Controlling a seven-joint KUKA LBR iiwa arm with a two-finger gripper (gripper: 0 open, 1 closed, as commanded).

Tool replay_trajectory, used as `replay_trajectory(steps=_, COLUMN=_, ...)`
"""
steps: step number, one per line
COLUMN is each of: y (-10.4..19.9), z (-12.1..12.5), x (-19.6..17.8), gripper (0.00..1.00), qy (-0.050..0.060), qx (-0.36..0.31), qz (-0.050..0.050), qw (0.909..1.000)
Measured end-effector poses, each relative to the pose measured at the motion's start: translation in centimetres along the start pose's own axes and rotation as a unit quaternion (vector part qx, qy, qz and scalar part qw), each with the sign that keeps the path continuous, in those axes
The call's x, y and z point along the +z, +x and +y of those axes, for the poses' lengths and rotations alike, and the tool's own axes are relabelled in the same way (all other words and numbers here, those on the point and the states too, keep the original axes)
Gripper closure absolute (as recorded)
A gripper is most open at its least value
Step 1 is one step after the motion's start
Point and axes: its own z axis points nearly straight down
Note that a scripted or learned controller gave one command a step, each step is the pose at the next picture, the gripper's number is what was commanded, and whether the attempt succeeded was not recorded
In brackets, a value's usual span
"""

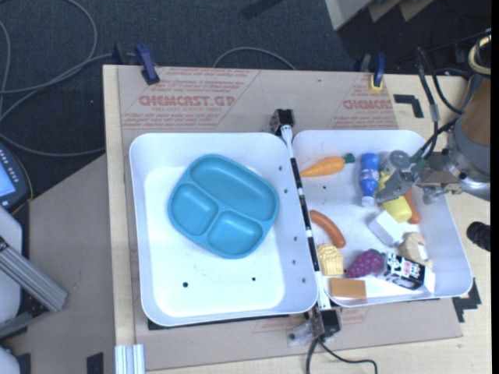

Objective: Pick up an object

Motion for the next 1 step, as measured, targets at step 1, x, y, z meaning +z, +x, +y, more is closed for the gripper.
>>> replay_trajectory(steps=1, y=-1.51, z=9.76, x=10.48, gripper=0.0, qy=-0.002, qx=-0.002, qz=-0.001, qw=1.0)
